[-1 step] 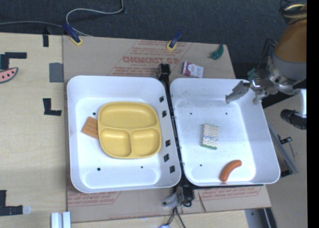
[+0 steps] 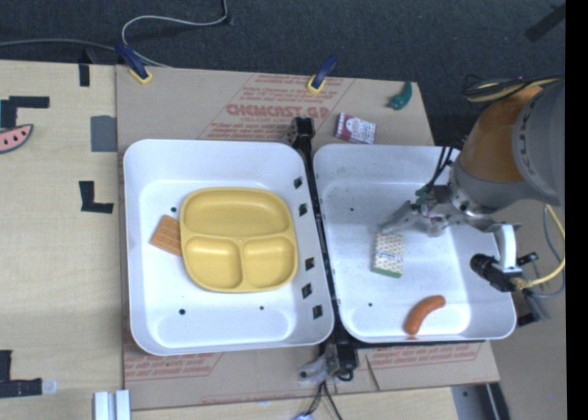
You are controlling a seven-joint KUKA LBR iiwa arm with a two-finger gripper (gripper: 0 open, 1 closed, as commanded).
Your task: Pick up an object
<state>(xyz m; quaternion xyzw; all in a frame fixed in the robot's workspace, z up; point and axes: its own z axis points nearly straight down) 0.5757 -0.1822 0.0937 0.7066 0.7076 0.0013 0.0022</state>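
Note:
My gripper (image 2: pixel 411 224) is low in the right bin (image 2: pixel 358 163), near its middle, with its fingers spread open and nothing between them. Just below and to the left of the fingertips, a small green-and-white checkered packet (image 2: pixel 390 254) lies flat on the bin floor, apart from the fingers. An orange sausage (image 2: pixel 424 313) lies near the right bin's front edge. In the left bin (image 2: pixel 147 170), a yellow divided plate (image 2: pixel 241 236) has a brown cracker (image 2: pixel 166 235) tucked at its left side.
The grey arm with its orange band (image 2: pixel 501 147) reaches over the right bin's right wall. A black divider clamp (image 2: pixel 309 225) runs between the bins. A small red-and-white packet (image 2: pixel 355 128) and a teal piece (image 2: pixel 401 96) lie on the cardboard behind the bins.

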